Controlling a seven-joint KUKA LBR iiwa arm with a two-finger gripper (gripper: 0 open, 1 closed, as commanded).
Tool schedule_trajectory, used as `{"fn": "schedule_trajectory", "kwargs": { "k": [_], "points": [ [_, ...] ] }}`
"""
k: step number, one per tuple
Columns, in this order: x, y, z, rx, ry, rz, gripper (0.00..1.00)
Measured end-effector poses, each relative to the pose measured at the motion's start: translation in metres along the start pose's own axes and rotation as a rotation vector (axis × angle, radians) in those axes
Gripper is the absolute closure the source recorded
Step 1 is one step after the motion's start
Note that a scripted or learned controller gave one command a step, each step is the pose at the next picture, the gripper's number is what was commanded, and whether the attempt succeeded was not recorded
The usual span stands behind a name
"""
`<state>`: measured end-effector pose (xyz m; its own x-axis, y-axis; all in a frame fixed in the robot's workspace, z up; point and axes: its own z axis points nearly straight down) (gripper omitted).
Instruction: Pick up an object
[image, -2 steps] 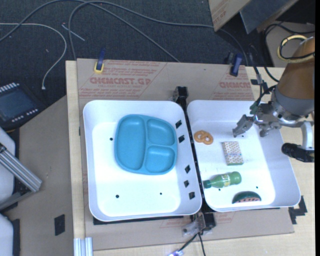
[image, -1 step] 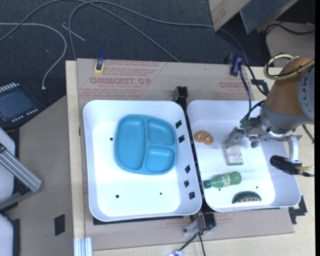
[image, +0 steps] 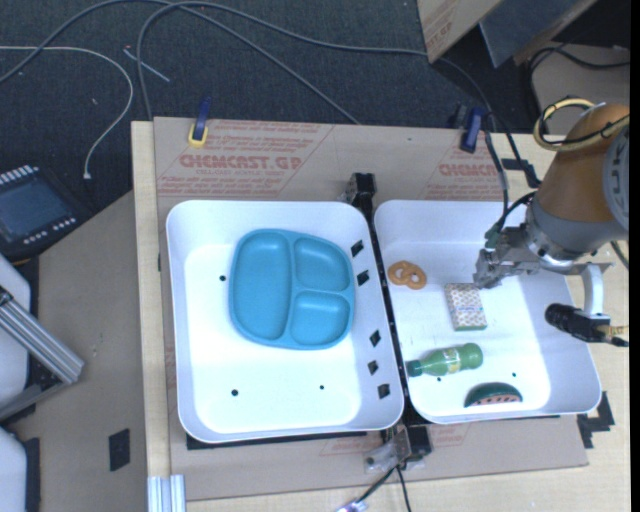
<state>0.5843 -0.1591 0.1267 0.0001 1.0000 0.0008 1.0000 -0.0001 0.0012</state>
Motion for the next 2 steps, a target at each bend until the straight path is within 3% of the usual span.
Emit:
{"fn": "schedule_trajectory", "kwargs": {
  "k": [2],
  "points": [
    [0.0,0.003,-0.111,-0.006,-0.003,-0.001,1.0]
  ]
}}
